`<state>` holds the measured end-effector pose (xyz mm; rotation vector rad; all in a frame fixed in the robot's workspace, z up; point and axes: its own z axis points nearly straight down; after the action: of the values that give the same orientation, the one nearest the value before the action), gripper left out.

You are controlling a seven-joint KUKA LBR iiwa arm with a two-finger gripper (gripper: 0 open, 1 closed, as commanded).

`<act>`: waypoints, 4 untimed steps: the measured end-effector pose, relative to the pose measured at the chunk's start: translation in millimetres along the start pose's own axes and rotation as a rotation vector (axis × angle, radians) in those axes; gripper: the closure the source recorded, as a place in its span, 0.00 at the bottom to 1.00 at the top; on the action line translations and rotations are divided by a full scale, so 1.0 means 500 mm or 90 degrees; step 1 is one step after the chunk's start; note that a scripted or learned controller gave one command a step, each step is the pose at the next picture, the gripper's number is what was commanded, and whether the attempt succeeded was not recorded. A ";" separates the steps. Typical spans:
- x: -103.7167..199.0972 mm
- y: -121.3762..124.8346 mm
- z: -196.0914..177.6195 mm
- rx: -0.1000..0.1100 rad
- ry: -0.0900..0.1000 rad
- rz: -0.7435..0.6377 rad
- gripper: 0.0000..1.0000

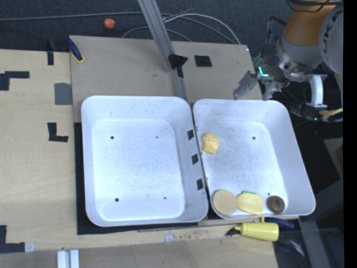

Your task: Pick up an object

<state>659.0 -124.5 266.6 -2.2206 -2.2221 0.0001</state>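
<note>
Your pincer hangs spread and empty above the right bin's far rim. The yellow corn piece lies alone near the bin's left wall; it looks light and bumpy, so pinch across its middle.

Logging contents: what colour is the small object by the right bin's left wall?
Pale yellow, seen in the camera view.
</note>
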 end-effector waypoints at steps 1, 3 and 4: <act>0.000 0.000 0.000 0.000 0.000 0.000 0.00; 0.016 0.006 0.179 0.003 0.000 0.000 0.00; 0.020 0.000 0.306 0.004 0.000 0.000 0.00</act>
<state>659.1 -114.8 113.6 -2.2173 -2.2187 0.0063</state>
